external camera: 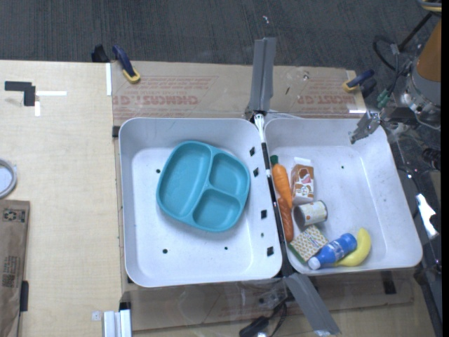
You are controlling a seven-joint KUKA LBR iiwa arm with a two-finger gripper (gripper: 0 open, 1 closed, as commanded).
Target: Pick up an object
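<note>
gripper point(366, 126) hovering at right bin's point(365, 188) far right rim, grip state too small to tell | carrot point(282, 195) lying down-left of it beside the divider, long axis running near-to-far | nothing visibly held

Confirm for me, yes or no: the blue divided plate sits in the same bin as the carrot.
No. The blue divided plate lies in the left bin, while the carrot lies in the right bin.
</note>
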